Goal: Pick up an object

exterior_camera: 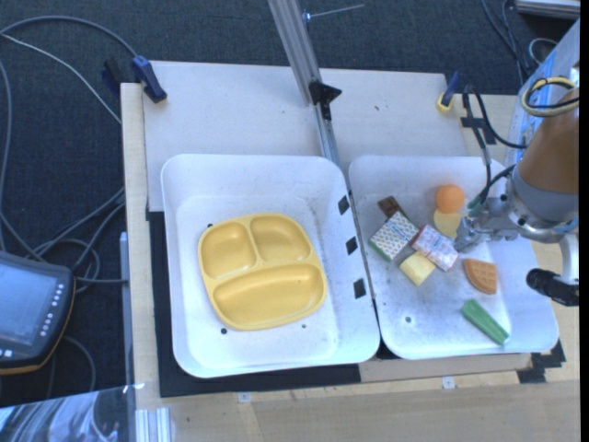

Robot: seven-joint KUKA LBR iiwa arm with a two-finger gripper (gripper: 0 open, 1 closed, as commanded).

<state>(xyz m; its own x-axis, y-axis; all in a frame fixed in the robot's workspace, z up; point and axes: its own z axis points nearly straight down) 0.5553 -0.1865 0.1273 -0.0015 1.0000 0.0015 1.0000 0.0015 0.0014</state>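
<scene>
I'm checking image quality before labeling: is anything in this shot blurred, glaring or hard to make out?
In the camera view the yellow tray and green block are sharp and evenly lit, with soft shadows only; the white bins are bright but keep their speckle; the gripper is small and dim, so its tip is hard to read; the bottom-left corner is smeared.

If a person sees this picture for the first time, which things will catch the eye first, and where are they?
The yellow divided tray stands out most, lying alone in the left bin. Next comes the cluster of small objects in the right bin: an orange ball, a green piece near the front edge, and patterned blocks in the middle. The gripper reaches into this cluster from the right.
</scene>
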